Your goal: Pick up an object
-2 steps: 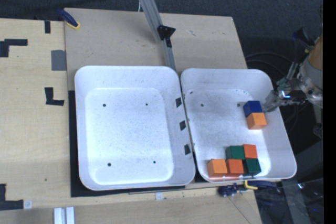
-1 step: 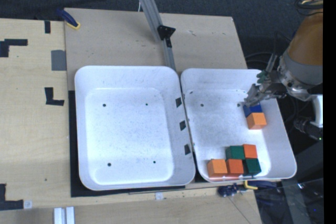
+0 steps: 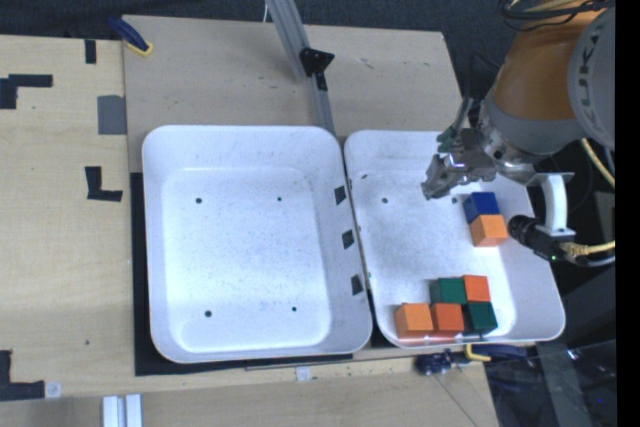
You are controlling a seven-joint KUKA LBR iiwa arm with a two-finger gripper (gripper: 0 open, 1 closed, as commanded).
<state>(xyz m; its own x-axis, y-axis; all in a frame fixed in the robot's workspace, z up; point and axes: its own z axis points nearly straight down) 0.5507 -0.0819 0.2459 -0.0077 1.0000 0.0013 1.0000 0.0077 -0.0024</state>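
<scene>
In the right bin (image 3: 400,245), a blue block (image 3: 482,204) and an orange block (image 3: 489,230) lie side by side near its right wall. A cluster of orange and green blocks (image 3: 452,307) sits at the bin's near edge. My gripper (image 3: 442,181) hangs over the upper part of the right bin, just left of the blue block and slightly above it. No block shows between its tips.
The left bin (image 3: 240,245) stands beside the right one, joined by dark clips (image 3: 347,237). A slanted metal rail (image 3: 285,5) crosses the bench behind the bins. Cables and a white fitting (image 3: 552,215) sit off the right bin's right wall.
</scene>
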